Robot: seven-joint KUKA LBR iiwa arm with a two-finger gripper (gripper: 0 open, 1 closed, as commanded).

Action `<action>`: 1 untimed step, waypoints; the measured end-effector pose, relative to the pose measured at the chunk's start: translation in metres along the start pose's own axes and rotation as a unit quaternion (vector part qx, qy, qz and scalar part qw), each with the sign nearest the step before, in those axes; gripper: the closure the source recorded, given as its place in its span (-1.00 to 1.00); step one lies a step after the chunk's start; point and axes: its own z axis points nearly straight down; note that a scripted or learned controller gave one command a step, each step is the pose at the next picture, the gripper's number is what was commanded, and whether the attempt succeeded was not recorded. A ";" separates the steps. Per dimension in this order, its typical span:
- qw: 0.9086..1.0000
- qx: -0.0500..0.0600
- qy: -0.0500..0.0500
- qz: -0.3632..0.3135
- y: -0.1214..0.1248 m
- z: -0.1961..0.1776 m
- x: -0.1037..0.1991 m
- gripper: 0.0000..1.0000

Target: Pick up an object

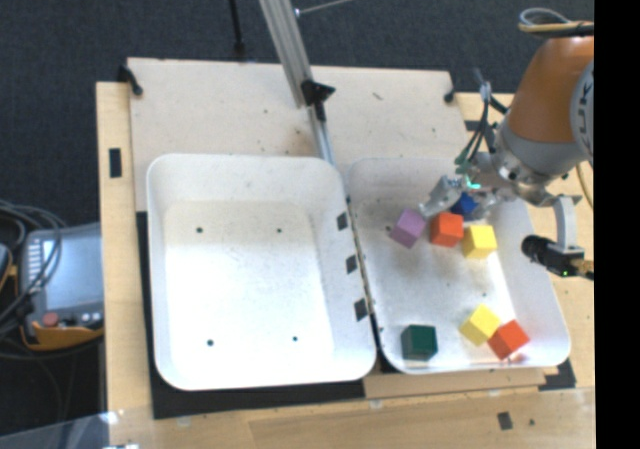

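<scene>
Your claw [452, 199] sits low in the right bin [535, 322], over a blue block [465, 205] beside the orange block [447, 229]; its grip you cannot tell. A purple block [408, 228] lies nearby.

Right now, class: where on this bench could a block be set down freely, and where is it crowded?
The left bin offers a wide bare floor. In the right bin, bare floor lies between the purple block and the green block. It is crowded under the gripper, around the orange block, blue block and yellow block.
</scene>
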 end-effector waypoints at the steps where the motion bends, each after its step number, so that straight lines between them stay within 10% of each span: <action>1: 1.000 -0.002 0.000 0.000 0.001 -0.003 0.000 -1.00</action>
